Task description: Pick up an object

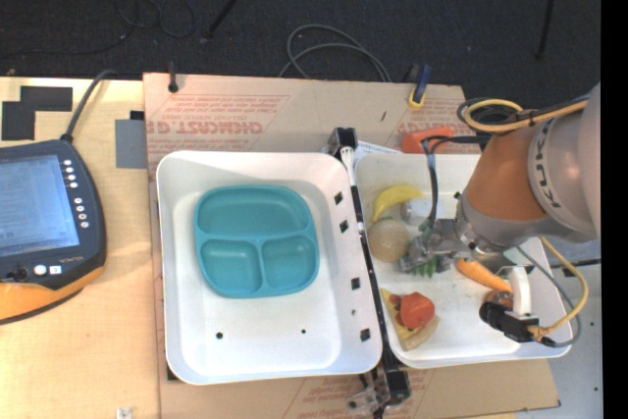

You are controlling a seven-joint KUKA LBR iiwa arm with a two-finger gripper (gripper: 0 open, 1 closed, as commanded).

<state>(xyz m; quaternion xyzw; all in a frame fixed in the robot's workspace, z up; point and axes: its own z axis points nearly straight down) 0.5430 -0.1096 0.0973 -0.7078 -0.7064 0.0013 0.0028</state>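
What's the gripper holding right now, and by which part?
Cannot be told. The gripper is low in the right white bin, beside the round beige ball and the yellow banana; no object is visibly between the jaws.

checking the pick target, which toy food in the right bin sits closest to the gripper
The round beige ball, lying just left of the gripper. The yellow banana, orange carrot and red tomato lie farther away.

Bright, even light; soft focus.
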